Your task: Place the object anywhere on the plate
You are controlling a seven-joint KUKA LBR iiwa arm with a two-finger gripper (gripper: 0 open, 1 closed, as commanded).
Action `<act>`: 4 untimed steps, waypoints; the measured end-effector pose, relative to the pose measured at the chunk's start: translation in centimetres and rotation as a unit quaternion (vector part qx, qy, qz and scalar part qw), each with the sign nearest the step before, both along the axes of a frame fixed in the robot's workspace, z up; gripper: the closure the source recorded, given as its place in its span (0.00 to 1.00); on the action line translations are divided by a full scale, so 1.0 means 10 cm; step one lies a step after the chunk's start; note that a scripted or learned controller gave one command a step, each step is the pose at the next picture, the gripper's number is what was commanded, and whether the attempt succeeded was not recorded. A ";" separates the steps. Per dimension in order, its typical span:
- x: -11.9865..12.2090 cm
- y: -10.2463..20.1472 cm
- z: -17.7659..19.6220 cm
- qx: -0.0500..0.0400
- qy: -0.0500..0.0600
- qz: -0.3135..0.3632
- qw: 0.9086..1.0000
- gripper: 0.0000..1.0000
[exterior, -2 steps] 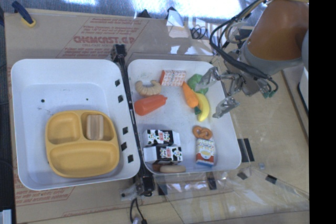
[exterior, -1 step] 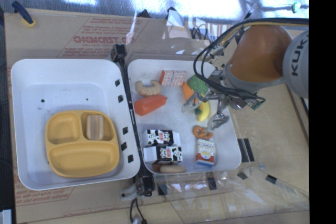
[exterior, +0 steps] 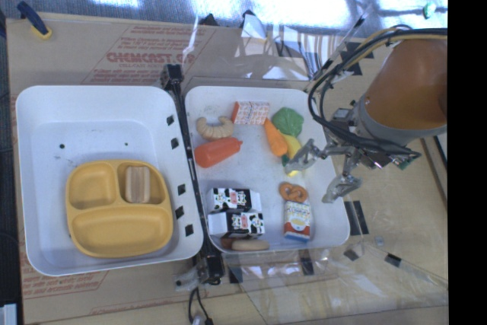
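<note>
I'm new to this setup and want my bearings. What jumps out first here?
The yellow plate in the left bin, with a small tan object in its upper right compartment. Next, the toy food scattered across the right bin, and the gripper poised over that bin's right edge.

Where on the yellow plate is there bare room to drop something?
The yellow divided plastic plate is bare in its wide bottom section and top-left section. The top-right section holds a tan bread slice. The right white bin is crowded.

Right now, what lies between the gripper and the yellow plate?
In the camera view, the pretzel, two milk cartons and the bins' divider separate gripper from plate.
</note>
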State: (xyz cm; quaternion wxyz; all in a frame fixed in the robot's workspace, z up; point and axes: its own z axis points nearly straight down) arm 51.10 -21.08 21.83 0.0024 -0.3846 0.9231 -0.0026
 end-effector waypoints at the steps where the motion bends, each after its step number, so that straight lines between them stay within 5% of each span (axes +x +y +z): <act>1: -0.27 0.15 -0.88 0.003 0.005 0.295 0.956 0.00; 2: -0.24 0.17 -0.77 0.002 0.003 0.299 0.954 1.00; 3: -0.32 0.05 0.01 -0.003 0.000 0.325 0.946 1.00; 4: -0.24 0.02 0.29 0.000 0.002 0.485 0.874 1.00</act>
